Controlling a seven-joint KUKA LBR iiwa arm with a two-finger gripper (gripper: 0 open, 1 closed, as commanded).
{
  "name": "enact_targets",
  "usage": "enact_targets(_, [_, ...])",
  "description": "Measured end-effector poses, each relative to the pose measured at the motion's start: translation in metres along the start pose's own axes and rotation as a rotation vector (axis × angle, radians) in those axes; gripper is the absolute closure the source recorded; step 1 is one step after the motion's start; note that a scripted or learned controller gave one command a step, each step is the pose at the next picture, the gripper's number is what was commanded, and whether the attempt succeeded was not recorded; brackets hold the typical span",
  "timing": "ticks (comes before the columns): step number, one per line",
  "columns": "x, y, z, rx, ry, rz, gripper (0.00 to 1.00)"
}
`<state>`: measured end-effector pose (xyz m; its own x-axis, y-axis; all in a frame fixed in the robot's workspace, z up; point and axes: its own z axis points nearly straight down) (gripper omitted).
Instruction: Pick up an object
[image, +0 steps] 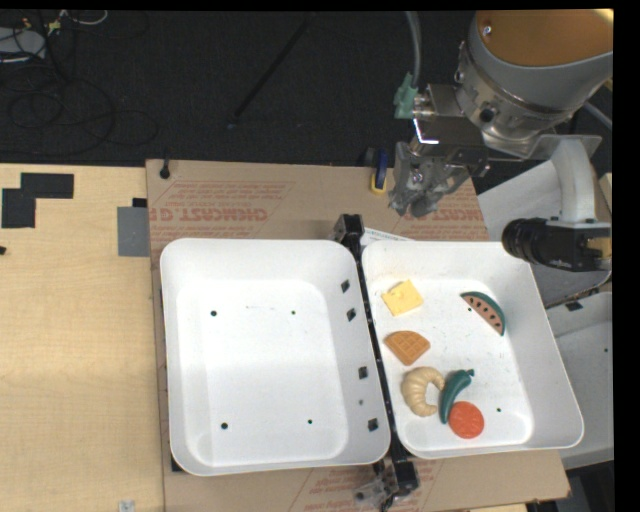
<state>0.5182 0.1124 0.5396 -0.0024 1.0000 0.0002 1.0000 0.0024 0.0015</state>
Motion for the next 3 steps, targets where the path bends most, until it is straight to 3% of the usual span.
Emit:
enact_targets(1, [0.052,-0.044,0.002,0.008,-0.001,-0.003,1.00])
enact_targets(2, [0.106,-0.034,0.003,0.005,-0.001,-0.003,1.00])
enact_targets(3, [0.133,-0.004,0.003,0.004,-0.002,-0.002,1.00])
